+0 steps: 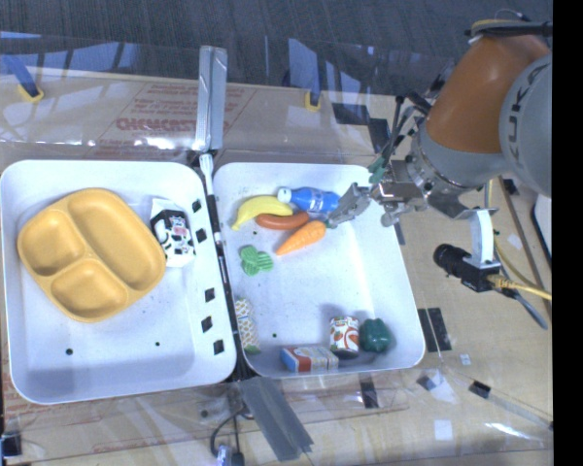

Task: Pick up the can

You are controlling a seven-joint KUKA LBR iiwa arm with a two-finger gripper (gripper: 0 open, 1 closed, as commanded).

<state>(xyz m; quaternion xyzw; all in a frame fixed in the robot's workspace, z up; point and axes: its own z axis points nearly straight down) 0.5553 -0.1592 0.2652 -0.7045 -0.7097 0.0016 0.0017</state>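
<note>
1. Can (344, 335): short cylinder, white label with red-orange markings, pale top; stands upright near the front wall of the right bin (394, 299).
2. Touching the can's right side: a dark green pepper (375, 335). Just left of the can: a small red, white and blue carton (309, 359), lying flat.
3. Gripper (348, 207): well behind the can, above the far part of the same bin, next to a blue bottle (313, 200). Finger state: cannot tell.

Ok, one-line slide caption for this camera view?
Gripper hovers by bottle in right bin; can sits near front.
</note>
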